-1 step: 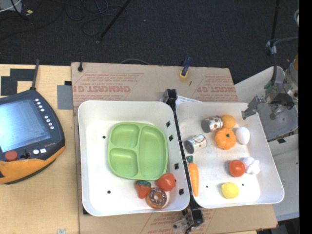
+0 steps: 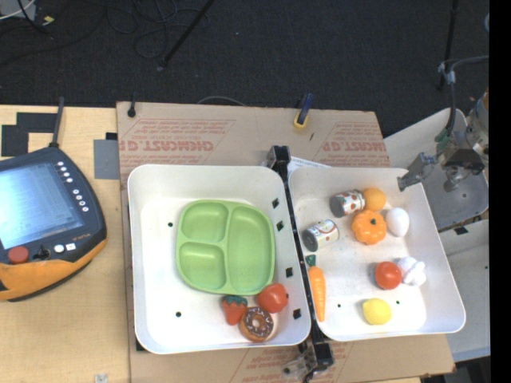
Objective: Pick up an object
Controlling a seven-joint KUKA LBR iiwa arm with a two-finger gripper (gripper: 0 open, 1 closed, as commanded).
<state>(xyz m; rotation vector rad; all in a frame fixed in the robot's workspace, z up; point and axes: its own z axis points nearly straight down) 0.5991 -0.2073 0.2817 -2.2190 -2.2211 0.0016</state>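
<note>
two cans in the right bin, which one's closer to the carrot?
The lower can, by the divider, just above the carrot. The other can sits farther up, beside the orange.

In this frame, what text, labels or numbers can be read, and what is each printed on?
"CHEMCAST GP": red print, repeated and upside down, on the brown sheet under the bins; this reading is uncertain.
More red print on the sheet's near edge: too small to read.
Labels on the two small cans in the right bin: blurred.
Pendant screen and its buttons: no legible text.
</note>
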